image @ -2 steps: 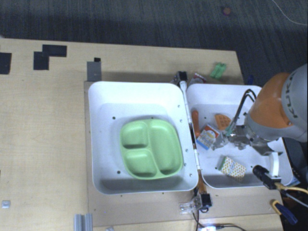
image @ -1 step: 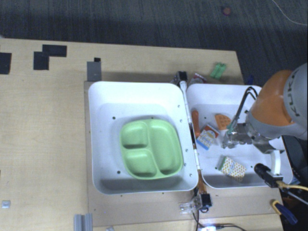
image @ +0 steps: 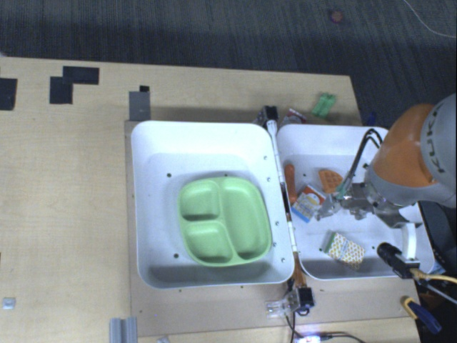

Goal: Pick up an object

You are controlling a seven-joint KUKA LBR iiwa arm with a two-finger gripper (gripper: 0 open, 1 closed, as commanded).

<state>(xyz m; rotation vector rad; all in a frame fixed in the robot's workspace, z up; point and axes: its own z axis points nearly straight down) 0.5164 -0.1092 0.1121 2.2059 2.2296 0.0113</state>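
The arm (image: 410, 156) reaches over the right bin (image: 307, 266), and its gripper (image: 341, 200) hangs low among the loose objects there, so the step in hand is judged to be the approach to a grasp, not the lift. The state of the jaws cannot be read at this angle: the wrist body covers most of them, and no object is seen held between them. Taking the gripper as the landmark, the candidate objects lie as follows. A small blue-and-white packet (image: 307, 204) lies just beside the gripper, toward the left bin (image: 153, 199). An orange piece (image: 329, 179) lies just beyond the gripper, toward the far rim of the right bin. A slim reddish stick (image: 289, 176) lies past the packet, along the wall shared by the two bins. A patterned yellow-green packet (image: 344, 248) lies on the near side of the gripper, apart from it. A green divided tray (image: 225, 220) sits well away from the gripper, in the left bin, and is judged not to be the target. The next move calls for the jaws to be centred on one object, most plausibly the blue-and-white packet, closed on it, and raised clear of the desk (image: 64, 213).
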